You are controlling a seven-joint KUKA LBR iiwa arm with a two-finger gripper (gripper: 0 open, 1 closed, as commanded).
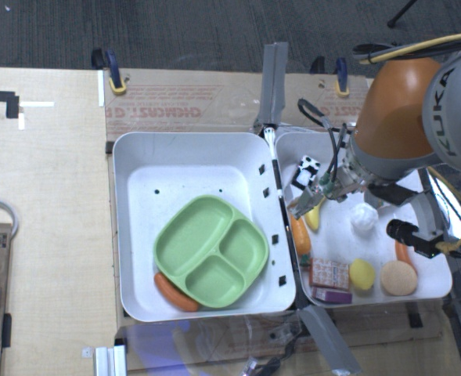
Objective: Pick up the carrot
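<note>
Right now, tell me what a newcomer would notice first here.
The green plate fills much of the left bin, with an orange sausage tucked at its lower left edge. The arm looms over the right bin, its gripper low near the carrot at that bin's left wall. Small food toys cluster along that bin's near edge.
</note>
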